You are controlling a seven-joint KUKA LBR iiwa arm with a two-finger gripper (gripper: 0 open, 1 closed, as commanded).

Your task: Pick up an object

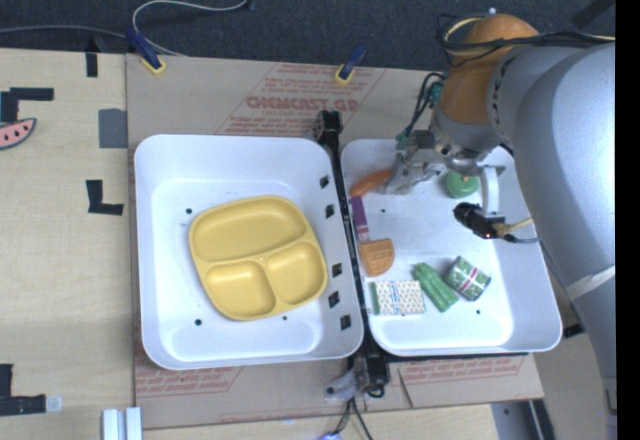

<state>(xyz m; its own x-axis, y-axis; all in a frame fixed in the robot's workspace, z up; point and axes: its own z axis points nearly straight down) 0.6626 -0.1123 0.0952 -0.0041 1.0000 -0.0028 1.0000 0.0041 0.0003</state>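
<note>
My gripper [403, 176] is low in the back left part of the right bin [520, 323], reaching in from the right. An orange carrot-like piece [366, 184] lies right at its tip, touching or nearly touching it; I cannot tell whether it is held. A green round object [462, 182] sits just right of the gripper, partly hidden by the wrist. Further forward lie a purple stick [358, 216], a tan waffle-like piece [377, 256], a white patterned packet [398, 297], a green stick [434, 286] and a green can [467, 278].
The left bin [160, 188] holds a yellow divided plate [258, 256]. A black divider with clips [338, 218] runs between the bins. The grey arm [570, 158] covers the right bin's back right corner. Cables [190, 8] lie behind the bench.
</note>
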